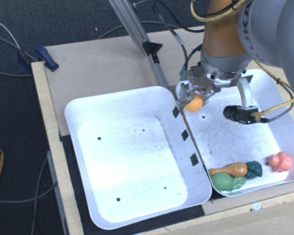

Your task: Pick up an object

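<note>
My gripper hangs over the far left corner of the right bin, close to the divider between the bins. A small round orange object shows between its fingers, and they are shut on it. Along the right bin's near wall lie a tan gourd-shaped piece, a green object, a dark teal object and a pink lumpy object.
The left bin sits beside the right one. A slanted metal pole rises behind the bins near the gripper. A black sensor with a yellow cable hangs below the wrist over the right bin.
</note>
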Robot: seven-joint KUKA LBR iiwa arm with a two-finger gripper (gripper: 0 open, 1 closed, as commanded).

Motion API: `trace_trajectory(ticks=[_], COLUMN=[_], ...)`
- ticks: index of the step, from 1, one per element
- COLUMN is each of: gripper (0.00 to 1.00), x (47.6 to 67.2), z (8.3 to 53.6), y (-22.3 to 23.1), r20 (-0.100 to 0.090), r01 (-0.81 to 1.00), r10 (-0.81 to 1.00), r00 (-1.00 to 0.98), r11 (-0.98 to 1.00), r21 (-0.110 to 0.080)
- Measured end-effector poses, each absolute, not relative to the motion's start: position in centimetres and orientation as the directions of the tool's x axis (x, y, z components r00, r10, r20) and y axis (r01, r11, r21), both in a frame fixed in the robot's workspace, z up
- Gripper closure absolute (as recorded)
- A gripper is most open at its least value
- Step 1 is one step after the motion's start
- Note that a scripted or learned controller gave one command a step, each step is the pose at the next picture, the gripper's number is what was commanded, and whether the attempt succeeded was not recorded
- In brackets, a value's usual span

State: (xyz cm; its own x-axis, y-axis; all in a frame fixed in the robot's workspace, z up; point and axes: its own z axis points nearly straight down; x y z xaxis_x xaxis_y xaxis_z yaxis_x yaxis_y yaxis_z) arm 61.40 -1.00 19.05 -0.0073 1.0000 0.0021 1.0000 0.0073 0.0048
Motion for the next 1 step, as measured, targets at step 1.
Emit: trace_trajectory(ticks=[1], gripper=[1.0], x=[61.25], z=[18.77], y=[7.82], r20=[0.002], r01=[1.0], r10=[1.0], r00=[-0.008], r11=[0.008], r21=[0.0])
